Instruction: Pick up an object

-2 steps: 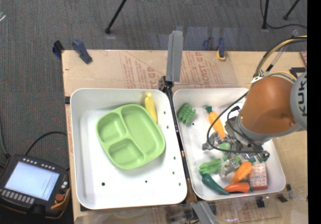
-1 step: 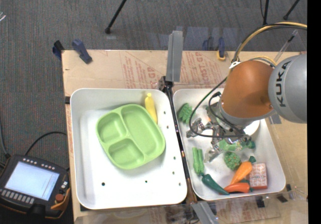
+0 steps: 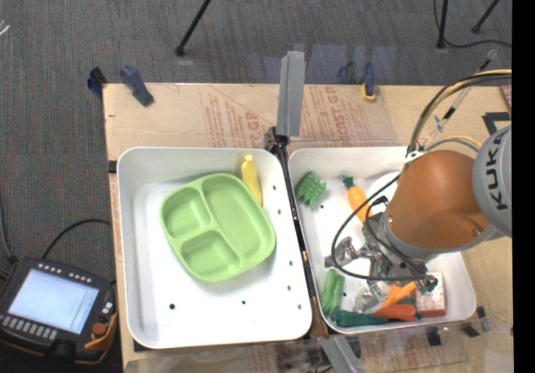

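The small orange carrot-shaped toy (image 3: 399,310) lies in the right white bin's (image 3: 322,217) near corner, just beside a dark green pod (image 3: 333,291). The gripper (image 3: 380,273) hangs just above it in the approach step; the fingers' state cannot be told. Next, probably a straight descent and pinch.

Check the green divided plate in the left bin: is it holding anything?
Empty. All three compartments of the green plate show bare green; the yellow toy lies beside its upper edge, on the bin floor.
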Robot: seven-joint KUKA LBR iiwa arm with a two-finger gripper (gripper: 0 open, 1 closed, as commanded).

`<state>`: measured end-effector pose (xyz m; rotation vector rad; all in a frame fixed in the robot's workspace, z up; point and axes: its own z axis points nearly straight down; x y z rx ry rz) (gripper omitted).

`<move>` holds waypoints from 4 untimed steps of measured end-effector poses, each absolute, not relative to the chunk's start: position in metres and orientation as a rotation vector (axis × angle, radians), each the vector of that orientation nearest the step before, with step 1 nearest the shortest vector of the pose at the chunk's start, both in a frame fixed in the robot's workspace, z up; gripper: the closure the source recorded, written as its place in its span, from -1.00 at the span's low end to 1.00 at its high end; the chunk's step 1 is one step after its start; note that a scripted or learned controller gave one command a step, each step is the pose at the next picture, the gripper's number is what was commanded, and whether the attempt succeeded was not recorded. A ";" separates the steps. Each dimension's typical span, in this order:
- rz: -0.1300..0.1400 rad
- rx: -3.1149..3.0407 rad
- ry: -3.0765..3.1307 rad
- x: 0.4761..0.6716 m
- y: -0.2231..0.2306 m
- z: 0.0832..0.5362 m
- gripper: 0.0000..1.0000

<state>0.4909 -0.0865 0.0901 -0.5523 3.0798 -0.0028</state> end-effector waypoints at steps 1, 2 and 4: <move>-0.004 -0.720 3.038 0.489 -0.088 0.091 -1.00; -0.007 -0.803 3.018 0.489 -0.084 0.091 -1.00; -0.007 -1.211 2.883 0.487 -0.092 0.090 -1.00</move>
